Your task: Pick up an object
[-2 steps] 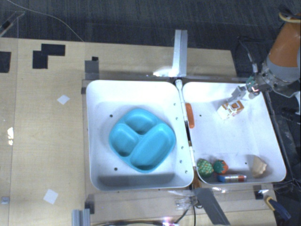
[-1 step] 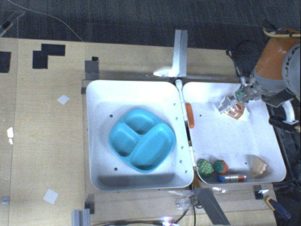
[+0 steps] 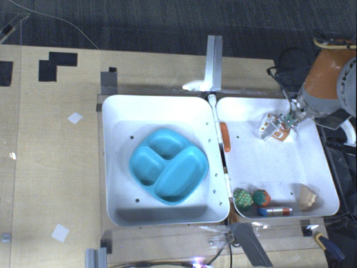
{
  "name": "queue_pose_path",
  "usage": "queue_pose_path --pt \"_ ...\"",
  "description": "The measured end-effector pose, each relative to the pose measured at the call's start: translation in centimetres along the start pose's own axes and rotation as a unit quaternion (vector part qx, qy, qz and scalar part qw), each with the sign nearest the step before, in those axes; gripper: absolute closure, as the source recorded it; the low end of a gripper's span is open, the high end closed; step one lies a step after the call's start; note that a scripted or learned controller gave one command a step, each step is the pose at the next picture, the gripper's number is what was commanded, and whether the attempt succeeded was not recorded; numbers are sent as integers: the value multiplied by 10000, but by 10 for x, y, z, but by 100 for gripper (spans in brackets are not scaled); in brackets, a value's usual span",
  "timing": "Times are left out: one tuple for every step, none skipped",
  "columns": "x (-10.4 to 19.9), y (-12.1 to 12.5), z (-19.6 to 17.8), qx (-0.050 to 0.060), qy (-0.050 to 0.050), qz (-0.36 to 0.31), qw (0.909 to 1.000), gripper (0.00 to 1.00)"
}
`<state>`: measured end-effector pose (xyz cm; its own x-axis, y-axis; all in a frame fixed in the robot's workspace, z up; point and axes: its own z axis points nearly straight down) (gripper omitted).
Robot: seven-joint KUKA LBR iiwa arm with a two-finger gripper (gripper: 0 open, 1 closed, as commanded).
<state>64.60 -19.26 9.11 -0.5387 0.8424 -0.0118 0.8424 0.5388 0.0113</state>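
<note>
gripper (image 3: 277,128) at right bin (image 3: 312,155) 12 o'clock | finger state: cannot tell | likely target green ball (image 3: 242,197), 7 o'clock: probably light, soft, rolls; pinch across middle

Probably a robotics lab, wooden bench (image 3: 50,166), two white bins (image 3: 111,149), loose cables (image 3: 56,21)

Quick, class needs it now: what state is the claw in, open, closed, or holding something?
Claw: over the right bin, upper part; open or closed cannot be told, and nothing visibly held.
</note>
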Motion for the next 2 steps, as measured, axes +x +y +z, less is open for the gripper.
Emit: queue_pose_path --pt "-2 3 -15 -33 -36 -13 10000 100" --pt "74 38 -106 18 31 -319 9995 100"
